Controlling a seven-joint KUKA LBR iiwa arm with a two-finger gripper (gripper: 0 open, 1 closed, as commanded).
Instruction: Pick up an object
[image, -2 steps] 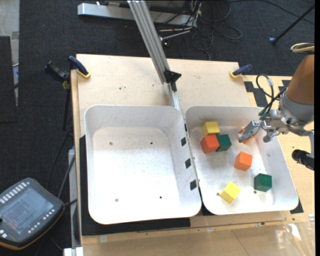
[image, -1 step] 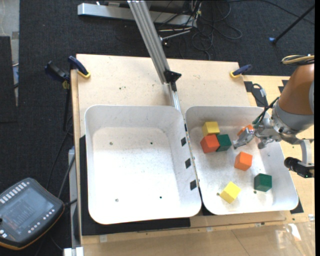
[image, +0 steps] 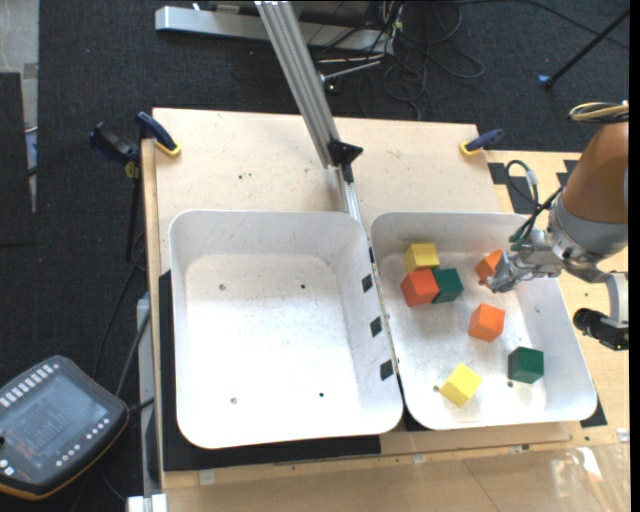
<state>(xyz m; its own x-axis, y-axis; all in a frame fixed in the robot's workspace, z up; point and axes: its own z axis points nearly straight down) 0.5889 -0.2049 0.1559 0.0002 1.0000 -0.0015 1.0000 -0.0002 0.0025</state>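
While the grey KUKA arm with its orange band (image: 600, 180) reaches in from the right, its metal two-finger gripper (image: 505, 275) sits low over the upper right part of the right-hand shallow white plastic bin (image: 565, 340), whose floor is lightly speckled. Just beside the fingertips lies a small orange cube (image: 488, 265), partly hidden by the gripper; whether the fingers are apart or closed on it cannot be told.

Left of it, a yellow cube (image: 422, 255), a red-orange cube (image: 420, 287) and a dark green cube (image: 447, 285) sit bunched together and touching. Another orange cube (image: 487, 322) lies apart near the bin's middle, with a second dark green cube (image: 525, 365) and a tilted yellow cube (image: 461, 384) nearer the front rim. All blocks look matte and smooth.

The left-hand shallow white bin (image: 200, 250) adjoins it.
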